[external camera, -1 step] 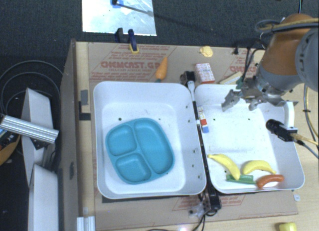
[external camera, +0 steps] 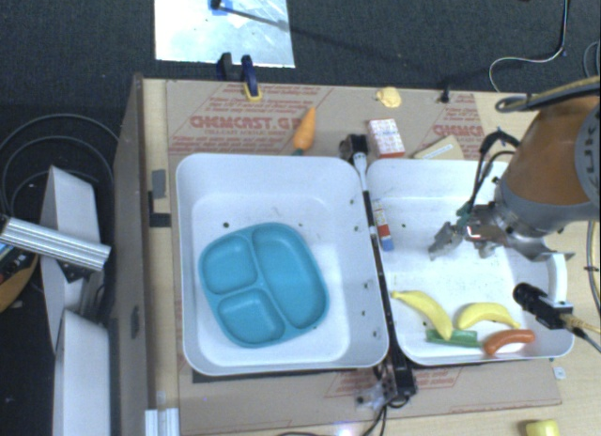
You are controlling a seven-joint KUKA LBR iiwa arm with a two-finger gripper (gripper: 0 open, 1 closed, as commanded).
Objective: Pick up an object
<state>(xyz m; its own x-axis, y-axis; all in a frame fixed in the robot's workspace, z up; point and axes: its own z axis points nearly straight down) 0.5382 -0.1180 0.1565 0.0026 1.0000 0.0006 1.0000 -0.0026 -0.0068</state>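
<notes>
The right white bin point(external camera: 418, 173) holds two yellow bananas point(external camera: 422, 306) point(external camera: 486, 313), a small green block point(external camera: 454, 336) and a red-orange sausage-shaped toy point(external camera: 509, 339), all along its near edge. My gripper point(external camera: 460, 240) hangs over the middle of this bin, above and behind the bananas. Its fingers are spread open with nothing between them. The grey and orange arm point(external camera: 554, 166) reaches in from the right.
The left white bin point(external camera: 272, 176) holds a blue divided plate point(external camera: 263, 284). A pen-like stick point(external camera: 379, 225) lies along the divider between the bins. Behind the bins lie a carrot point(external camera: 304, 130), a small box point(external camera: 386, 137) and a blue clamp point(external camera: 237, 68).
</notes>
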